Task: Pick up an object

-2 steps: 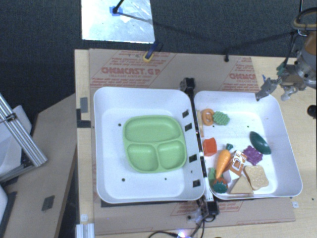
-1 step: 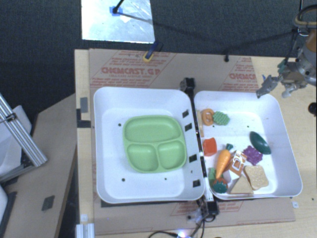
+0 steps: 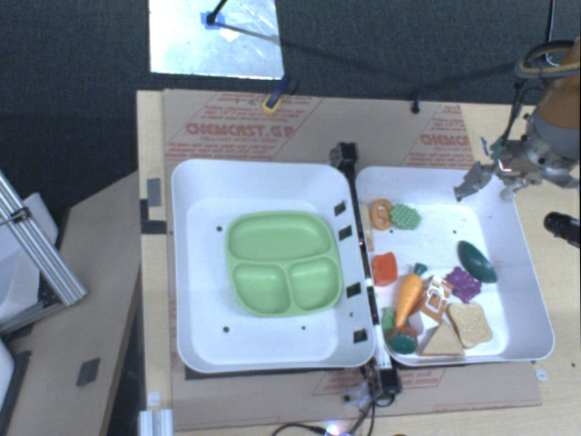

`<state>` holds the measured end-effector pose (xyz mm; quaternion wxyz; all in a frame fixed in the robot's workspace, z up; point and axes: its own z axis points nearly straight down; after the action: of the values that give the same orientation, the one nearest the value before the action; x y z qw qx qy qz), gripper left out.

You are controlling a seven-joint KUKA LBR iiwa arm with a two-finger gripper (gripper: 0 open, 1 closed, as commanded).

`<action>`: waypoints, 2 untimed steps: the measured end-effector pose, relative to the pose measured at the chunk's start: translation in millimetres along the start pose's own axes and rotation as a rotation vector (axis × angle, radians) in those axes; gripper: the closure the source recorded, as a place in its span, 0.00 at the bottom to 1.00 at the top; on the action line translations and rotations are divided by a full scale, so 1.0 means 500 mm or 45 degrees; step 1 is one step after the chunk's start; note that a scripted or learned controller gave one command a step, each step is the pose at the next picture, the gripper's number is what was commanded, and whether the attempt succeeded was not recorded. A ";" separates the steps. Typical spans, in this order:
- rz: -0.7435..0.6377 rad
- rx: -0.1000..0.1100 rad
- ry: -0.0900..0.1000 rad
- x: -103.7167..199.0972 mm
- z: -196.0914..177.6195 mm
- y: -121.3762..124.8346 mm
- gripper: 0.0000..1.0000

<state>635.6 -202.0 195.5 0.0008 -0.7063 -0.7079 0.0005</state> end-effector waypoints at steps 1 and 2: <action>-0.004 -0.002 -0.001 0.001 0.085 0.011 0.00; -0.001 0.000 0.000 0.011 0.186 -0.008 0.00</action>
<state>631.6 -196.7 102.6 0.0007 -0.7062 -0.7080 0.0005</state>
